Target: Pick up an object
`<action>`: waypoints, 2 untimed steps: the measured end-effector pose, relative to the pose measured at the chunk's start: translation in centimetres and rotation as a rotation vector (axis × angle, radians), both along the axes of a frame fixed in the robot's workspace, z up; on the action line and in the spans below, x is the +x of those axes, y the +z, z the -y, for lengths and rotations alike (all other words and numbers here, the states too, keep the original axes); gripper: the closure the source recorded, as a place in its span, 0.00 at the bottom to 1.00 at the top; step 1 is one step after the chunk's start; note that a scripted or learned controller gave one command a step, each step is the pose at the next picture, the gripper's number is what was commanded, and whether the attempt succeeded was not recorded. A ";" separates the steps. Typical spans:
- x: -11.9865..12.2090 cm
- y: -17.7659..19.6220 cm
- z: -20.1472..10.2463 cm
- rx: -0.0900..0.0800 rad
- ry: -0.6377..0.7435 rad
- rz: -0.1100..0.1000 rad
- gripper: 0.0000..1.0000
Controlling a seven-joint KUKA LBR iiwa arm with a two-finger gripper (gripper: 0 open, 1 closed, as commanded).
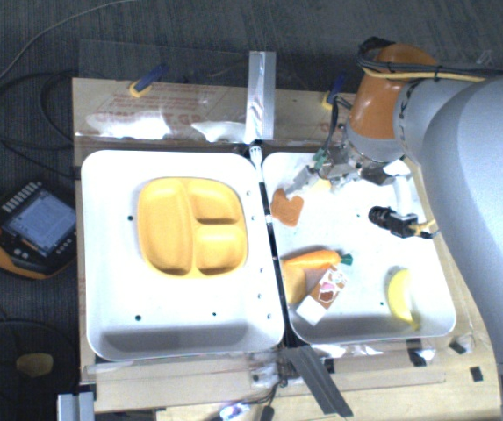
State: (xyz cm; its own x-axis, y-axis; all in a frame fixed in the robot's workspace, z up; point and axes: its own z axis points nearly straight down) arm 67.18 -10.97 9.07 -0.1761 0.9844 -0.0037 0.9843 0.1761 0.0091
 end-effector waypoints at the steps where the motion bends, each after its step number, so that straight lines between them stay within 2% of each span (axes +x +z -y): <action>1: -4.2 6.9 1.8 -0.001 0.215 -0.013 0.00; 2: -17.9 1.9 1.5 0.004 0.120 -0.016 0.00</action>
